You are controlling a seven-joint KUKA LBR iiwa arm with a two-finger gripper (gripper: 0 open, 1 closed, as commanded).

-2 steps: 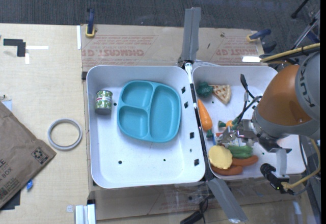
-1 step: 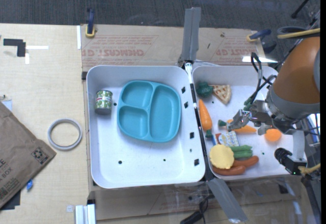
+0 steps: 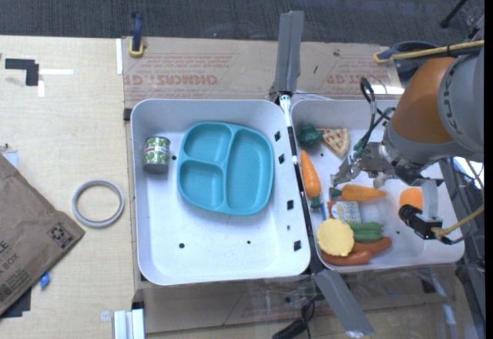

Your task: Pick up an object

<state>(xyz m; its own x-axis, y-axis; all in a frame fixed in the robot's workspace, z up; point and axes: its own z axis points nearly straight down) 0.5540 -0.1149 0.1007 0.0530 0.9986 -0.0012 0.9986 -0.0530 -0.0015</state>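
My gripper [image 3: 348, 166] hangs low in the right bin [image 3: 443, 253], reaching in from the right, open with nothing between its fingers. Just below it lies a small orange carrot-like piece [image 3: 362, 192]. To its left a longer orange carrot [image 3: 310, 173] lies along the bin's left wall. A green broccoli [image 3: 310, 134] and a pizza slice [image 3: 336, 141] sit at the bin's back. A small packet [image 3: 347, 211], a yellow round piece [image 3: 335, 237], a green pod [image 3: 368, 231] and a red sausage [image 3: 358, 255] crowd the front. An orange piece [image 3: 410, 197] lies under the arm.
The left bin [image 3: 154, 253] holds a teal divided plate [image 3: 227, 168] and a small green-labelled can [image 3: 157, 153]. A tape ring [image 3: 98, 202] and a cardboard box [image 3: 23, 237] lie on the bench to the left. A grey divider [image 3: 290, 52] stands between the bins at the back.
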